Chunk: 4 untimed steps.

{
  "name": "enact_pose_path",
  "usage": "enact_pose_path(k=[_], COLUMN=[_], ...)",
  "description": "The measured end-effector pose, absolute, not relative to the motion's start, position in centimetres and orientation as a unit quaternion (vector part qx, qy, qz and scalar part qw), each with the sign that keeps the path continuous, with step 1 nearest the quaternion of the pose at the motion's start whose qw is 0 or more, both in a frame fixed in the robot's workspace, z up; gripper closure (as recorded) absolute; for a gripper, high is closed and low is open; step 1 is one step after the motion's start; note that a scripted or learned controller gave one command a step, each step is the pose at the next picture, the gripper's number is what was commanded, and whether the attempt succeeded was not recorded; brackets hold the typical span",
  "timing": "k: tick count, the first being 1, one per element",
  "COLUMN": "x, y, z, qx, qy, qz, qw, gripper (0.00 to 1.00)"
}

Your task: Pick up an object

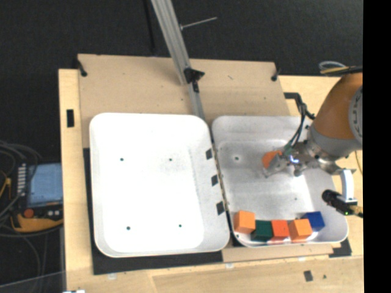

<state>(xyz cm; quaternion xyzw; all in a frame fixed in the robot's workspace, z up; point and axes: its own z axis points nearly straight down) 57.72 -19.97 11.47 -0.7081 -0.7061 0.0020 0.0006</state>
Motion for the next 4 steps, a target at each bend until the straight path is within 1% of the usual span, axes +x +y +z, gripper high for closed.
enact_pose_path(k=[1,2,3,4], x=[57.8,57.9,58.7,58.8], y=[-20.2,-20.2,-20.1,-20.2], z=[9.7,11.0,17.3,20.5], qx=[-0.709,-0.711,-0.706,-0.705], qy=[-0.705,-0.703,-0.708,-0.709], qz=[0.0009,-0.0013,-0.0022,-0.0014], qw=[-0.002,-0.004,-0.004,-0.002], gripper=[0.0,1.0,1.0,1.0])
